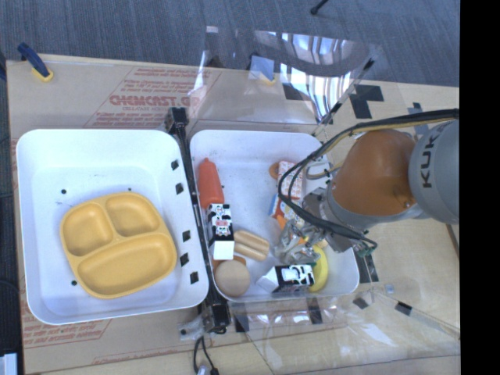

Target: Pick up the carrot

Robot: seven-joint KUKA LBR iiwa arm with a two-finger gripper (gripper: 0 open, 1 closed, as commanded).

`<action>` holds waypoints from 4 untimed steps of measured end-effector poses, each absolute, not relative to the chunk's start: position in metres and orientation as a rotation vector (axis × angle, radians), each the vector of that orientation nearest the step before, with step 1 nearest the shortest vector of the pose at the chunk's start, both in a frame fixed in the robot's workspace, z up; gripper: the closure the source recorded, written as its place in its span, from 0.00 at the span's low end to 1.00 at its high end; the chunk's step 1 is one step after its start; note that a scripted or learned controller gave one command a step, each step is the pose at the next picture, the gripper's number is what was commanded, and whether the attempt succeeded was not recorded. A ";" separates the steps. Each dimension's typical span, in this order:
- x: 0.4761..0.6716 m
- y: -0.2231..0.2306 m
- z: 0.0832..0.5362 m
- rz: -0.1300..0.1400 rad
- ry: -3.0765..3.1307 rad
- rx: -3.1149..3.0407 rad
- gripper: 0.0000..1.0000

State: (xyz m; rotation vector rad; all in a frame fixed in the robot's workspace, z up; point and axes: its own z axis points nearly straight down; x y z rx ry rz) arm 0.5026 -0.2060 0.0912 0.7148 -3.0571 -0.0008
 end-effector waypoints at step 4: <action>0.491 -0.154 0.103 0.001 -3.042 0.820 1.00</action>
